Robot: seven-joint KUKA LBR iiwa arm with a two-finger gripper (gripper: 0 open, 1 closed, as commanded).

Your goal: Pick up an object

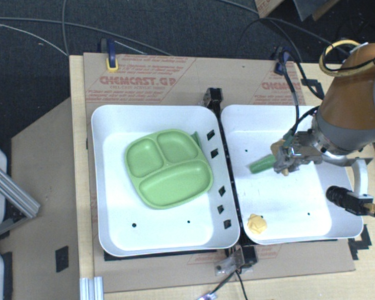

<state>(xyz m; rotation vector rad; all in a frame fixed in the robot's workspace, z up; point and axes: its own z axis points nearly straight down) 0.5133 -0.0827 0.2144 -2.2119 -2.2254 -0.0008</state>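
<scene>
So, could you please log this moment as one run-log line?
gripper: right bin, at green object | grasp: unconfirmed | yellow object: front edge | green divided plate: left bin

Two bins (112,186), one green tray (169,167)

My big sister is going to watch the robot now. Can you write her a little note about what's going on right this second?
Gripper: low over the right bin, right at one end of a green stick-shaped object. Whether it actually grips the object cannot be told from this view.
Things: the green object lies in the right bin's upper left part. A small yellow object sits near that bin's front left corner. A green divided plate lies in the left bin.
Done: the arm has reached the green object.
Left: confirm the grasp, then lift it out.
</scene>
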